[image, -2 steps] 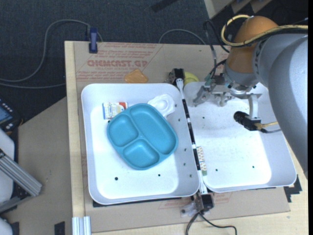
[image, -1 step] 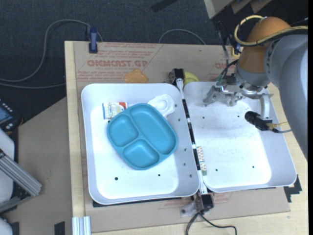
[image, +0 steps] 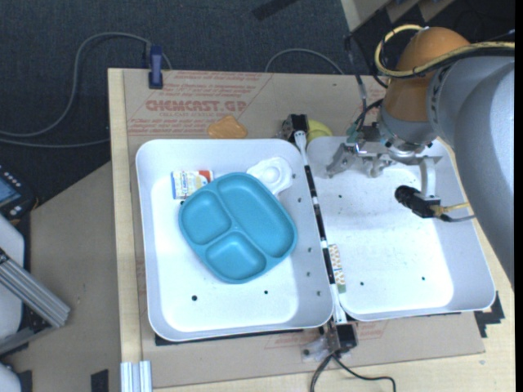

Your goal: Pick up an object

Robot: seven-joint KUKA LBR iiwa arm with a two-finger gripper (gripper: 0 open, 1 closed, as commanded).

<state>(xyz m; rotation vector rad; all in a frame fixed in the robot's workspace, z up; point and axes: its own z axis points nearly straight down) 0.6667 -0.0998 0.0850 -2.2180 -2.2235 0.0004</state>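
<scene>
Arm: grey, with the orange band above the wrist, reaching in from the right over the far end of the right bin (image: 458,296).
Gripper (image: 359,163): low over the right bin's far left corner, near the divider between the bins; whether its jaws are open or closed cannot be told, and nothing is seen held.
Left bin (image: 163,300): holds a blue compartment tray (image: 237,227), tilted diagonally near the middle.
Small carton (image: 189,182): white with red and blue print, touching the tray's far left edge.
White cup-like piece (image: 271,174): at the tray's far right edge, beside the divider.
Bench beyond bins: an orange object (image: 227,126) and a yellow object (image: 317,129), both outside the bins.
</scene>
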